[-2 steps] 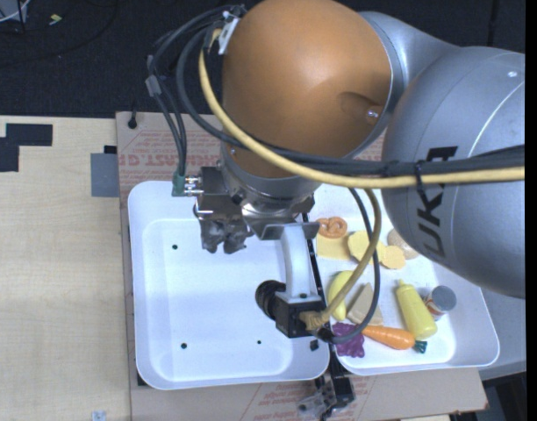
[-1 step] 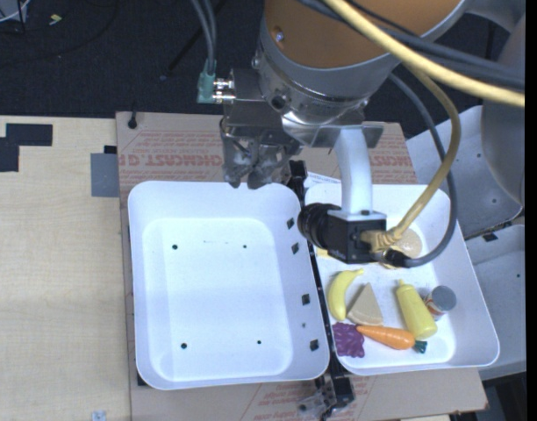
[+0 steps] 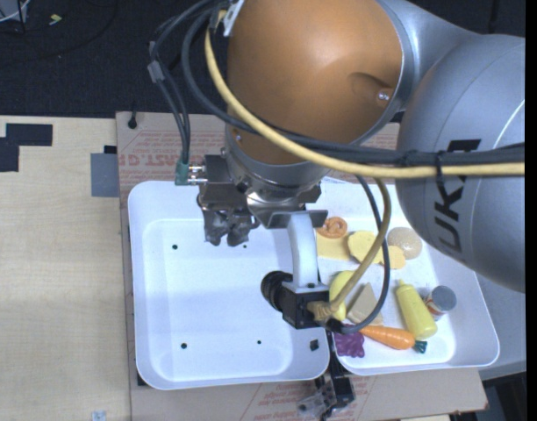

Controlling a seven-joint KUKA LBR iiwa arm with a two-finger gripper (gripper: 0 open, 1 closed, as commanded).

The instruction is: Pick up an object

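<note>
In the camera view the gripper (image 3: pixel 230 226) hangs over the far part of the left bin (image 3: pixel 194 310), well apart from the toy carrot (image 3: pixel 387 336) and yellow bottle (image 3: pixel 413 310) in the right bin (image 3: pixel 481 340). I cannot tell whether it is spread or closed. This looks like the approach step. Next it must cross right and descend on one item.

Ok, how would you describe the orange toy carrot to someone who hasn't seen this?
Take the right-hand white bin of the two. Near its front rim lies the orange toy carrot, between a purple lumpy toy and a yellow bottle-shaped toy. It alone is long, orange and tapered.
</note>
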